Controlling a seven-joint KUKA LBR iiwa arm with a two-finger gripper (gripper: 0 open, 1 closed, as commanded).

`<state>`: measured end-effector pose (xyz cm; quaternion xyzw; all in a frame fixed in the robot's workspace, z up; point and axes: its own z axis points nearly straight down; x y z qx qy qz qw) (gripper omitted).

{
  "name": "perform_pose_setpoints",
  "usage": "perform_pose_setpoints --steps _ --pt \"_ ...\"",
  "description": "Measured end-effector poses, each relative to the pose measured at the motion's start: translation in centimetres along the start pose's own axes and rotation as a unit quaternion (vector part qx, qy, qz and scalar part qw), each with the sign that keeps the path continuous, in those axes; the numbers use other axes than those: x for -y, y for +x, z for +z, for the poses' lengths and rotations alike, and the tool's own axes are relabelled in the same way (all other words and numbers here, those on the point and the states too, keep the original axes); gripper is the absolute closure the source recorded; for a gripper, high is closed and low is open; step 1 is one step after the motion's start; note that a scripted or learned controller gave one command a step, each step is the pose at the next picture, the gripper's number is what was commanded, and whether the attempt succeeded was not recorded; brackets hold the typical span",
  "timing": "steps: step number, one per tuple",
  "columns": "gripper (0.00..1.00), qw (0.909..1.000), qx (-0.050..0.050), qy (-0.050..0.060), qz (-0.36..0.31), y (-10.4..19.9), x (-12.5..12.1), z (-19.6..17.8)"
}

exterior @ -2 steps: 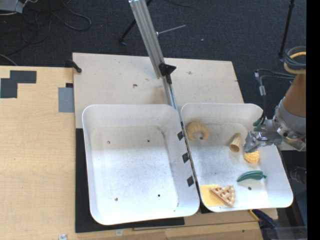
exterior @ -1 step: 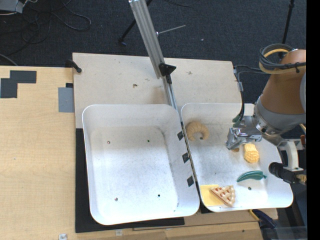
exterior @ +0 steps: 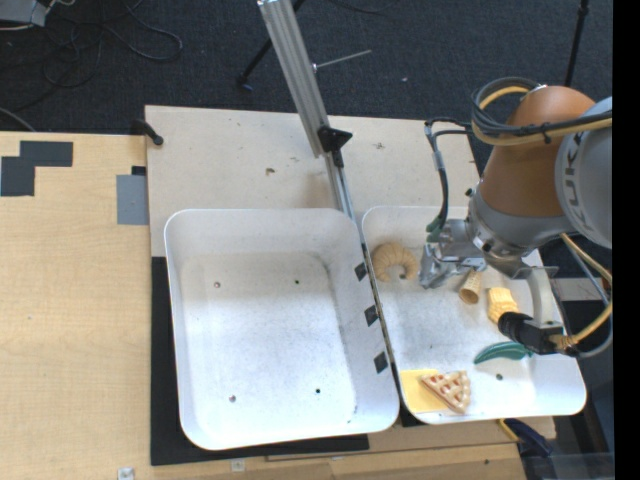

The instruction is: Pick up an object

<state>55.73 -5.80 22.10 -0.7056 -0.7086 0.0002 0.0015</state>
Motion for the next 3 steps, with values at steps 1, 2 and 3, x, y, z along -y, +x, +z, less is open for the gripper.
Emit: perform_pose_setpoints --steps 1,2,3 --pt "1.00 1.0000 0.000 0.000 0.000 4.5 -0.7 0.4" --pt "1.00 1.0000 0.001 0.000 0.000 8.9 -1.4 -0.2" --pt "1.00 1.0000 0.001 0.000 0.000 14.7 -2.9 -0.3"
